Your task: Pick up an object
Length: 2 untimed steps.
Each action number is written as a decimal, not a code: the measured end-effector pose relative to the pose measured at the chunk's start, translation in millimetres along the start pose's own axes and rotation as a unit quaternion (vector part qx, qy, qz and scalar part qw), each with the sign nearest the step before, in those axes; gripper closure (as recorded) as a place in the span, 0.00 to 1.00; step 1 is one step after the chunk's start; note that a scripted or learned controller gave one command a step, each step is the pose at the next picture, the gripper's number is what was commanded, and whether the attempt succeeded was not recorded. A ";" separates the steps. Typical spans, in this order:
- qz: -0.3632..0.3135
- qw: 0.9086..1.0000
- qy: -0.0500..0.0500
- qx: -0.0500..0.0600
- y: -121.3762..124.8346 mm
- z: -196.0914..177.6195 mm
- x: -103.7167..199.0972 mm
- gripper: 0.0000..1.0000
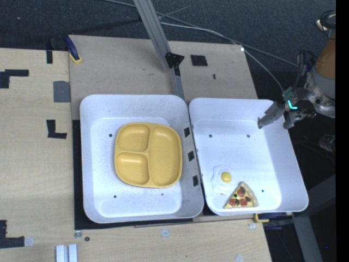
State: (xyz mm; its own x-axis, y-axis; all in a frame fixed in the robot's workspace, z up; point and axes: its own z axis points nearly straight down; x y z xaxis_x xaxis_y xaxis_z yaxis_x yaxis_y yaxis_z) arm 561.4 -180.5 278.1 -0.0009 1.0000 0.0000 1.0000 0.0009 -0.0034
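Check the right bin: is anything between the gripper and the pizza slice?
Nothing visible. The gripper sits at the right bin's far right rim; bare floor lies between it and the pizza slice. The fried egg touches the slice's left side.

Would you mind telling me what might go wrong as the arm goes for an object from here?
The flat toy fried egg and the triangular toy pizza slice lie touching near the right white bin's front wall, so a grasp may nudge both or catch neither. Both are thin, so fingers may slide over them. The two-finger gripper sits at the bin's far right rim and could clip it descending.
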 end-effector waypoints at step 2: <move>0.000 1.000 0.000 0.001 3.7 45.5 -5.8 0.00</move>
State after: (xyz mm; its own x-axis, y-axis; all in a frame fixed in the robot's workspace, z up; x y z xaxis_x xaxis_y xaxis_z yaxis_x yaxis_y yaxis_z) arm 564.9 -186.3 232.6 -0.0002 1.0000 -0.0003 1.0000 0.0002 -0.0056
